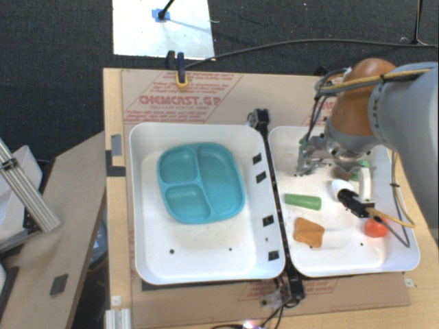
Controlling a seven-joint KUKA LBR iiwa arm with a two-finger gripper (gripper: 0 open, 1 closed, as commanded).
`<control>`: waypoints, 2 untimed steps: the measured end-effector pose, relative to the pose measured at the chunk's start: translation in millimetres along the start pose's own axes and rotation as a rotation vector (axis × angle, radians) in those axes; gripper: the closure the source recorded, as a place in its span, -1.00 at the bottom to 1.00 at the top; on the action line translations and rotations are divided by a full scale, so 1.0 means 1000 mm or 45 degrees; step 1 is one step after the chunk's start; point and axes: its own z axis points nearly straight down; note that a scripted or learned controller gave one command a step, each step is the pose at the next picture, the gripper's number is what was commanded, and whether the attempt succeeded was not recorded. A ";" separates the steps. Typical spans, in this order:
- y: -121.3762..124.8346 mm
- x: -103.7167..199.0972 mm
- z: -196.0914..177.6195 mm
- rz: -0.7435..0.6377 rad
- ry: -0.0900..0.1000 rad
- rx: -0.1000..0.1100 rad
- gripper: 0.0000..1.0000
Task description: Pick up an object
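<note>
My gripper (pixel 310 168) hangs over the far left part of the right bin (pixel 343 262), pointing down, and looks open with nothing between its fingers. A green stick-shaped object (pixel 302 200) lies just in front of it, a short gap away. Nearer the front lies an orange-brown lump (pixel 309 232). A red-orange ball (pixel 374 228) rests toward the bin's right side, partly behind a yellow cable.
The left bin (pixel 147 252) holds a teal divided plate (pixel 201 181). A black-clipped divider (pixel 269 184) runs between the two bins. The grey arm (pixel 405 108) covers the right bin's far right corner. A grey table (pixel 62 204) stands at the left.
</note>
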 end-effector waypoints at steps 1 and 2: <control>0.011 -0.004 -0.057 -0.003 -0.001 -0.004 1.00; 0.019 -0.008 -0.103 -0.004 0.000 -0.002 1.00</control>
